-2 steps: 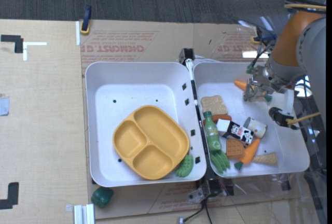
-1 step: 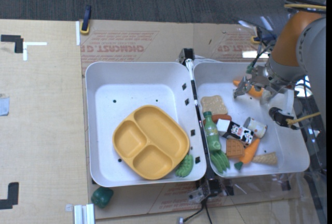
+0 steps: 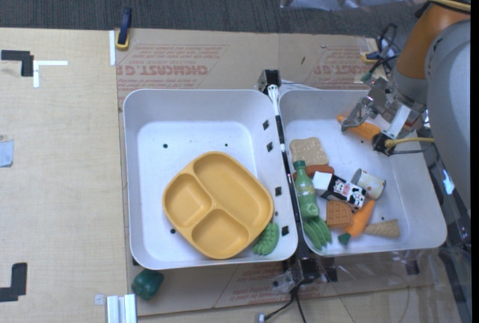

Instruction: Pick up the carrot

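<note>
A carrot point(image 3: 361, 218), orange with a green tip, lies at the near side of the right bin point(image 3: 419, 198) among other toy food. My gripper point(image 3: 367, 129) hangs over the bin's far side, well beyond that carrot. Between its dark fingers point(image 3: 352, 117) sits a second orange, elongated piece point(image 3: 362, 128), and they look shut on it. I cannot tell what that piece is.
Around the carrot lie a green bottle point(image 3: 304, 191), a cracker point(image 3: 308, 150), a cow-patterned carton point(image 3: 345, 191), a can point(image 3: 370, 184), a waffle point(image 3: 338, 214) and a cone point(image 3: 384, 229). The left bin point(image 3: 150, 127) holds a yellow divided plate point(image 3: 217, 203) and a green vegetable point(image 3: 267, 238).
</note>
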Motion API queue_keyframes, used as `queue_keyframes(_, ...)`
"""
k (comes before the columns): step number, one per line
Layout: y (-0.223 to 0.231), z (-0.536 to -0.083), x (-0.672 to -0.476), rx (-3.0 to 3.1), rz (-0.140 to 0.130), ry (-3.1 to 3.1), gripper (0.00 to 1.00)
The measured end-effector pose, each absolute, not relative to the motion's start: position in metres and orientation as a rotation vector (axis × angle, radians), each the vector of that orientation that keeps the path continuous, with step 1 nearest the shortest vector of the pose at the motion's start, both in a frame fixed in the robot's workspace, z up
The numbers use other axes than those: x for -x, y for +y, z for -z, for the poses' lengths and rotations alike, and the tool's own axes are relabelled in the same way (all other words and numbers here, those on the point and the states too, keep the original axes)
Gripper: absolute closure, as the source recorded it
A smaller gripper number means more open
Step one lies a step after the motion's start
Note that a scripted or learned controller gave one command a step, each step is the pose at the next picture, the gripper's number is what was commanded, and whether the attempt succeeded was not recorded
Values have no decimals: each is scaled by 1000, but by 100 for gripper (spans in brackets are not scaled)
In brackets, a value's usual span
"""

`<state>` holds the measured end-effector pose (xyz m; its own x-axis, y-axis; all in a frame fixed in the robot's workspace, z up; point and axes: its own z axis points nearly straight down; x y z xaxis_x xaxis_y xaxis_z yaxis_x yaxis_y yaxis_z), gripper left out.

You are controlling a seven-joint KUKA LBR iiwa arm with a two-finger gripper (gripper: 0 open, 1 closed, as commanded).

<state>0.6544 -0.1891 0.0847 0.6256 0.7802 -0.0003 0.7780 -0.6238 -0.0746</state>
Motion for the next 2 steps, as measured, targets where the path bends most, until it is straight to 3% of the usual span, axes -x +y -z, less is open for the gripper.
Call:
queue_keyframes(1,-190,-91,-654,2771,-57,-1336,100)
queue_keyframes(2,-192,-89,-651,2767,-74,-1332,0)
